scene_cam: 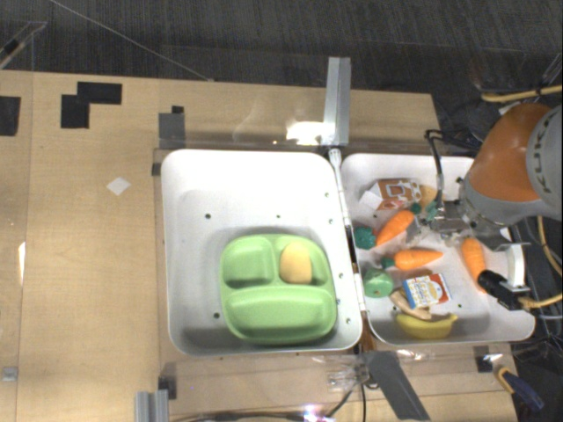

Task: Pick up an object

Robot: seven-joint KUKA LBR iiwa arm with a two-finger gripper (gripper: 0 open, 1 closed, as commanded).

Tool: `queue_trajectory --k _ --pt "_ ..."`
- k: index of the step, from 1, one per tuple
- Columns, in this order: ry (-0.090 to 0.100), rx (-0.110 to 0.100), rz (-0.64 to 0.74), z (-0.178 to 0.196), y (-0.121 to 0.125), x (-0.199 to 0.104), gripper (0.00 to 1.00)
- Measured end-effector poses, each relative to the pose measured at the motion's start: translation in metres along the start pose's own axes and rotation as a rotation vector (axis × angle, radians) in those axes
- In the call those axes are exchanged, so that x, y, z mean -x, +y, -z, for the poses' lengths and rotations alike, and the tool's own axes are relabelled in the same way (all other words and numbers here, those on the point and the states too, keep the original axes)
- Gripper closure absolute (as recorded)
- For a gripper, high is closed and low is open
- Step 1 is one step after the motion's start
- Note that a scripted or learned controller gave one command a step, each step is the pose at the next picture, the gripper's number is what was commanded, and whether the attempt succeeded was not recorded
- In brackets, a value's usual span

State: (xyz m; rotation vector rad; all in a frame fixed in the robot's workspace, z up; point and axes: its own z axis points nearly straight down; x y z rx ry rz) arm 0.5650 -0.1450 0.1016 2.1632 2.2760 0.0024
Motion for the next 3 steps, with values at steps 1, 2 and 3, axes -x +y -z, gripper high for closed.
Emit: queue_trajectory --k 1,2,3 --pt "-0.002 0.000 -0.031 -0.011 0.049 -0.029 0.00" --pt "0.002 -0.099 0.007 -0.013 0.083 -0.030 0.00" --pt "-0.002 -0.099 0.086 -0.013 0.086 -0.031 0.00"
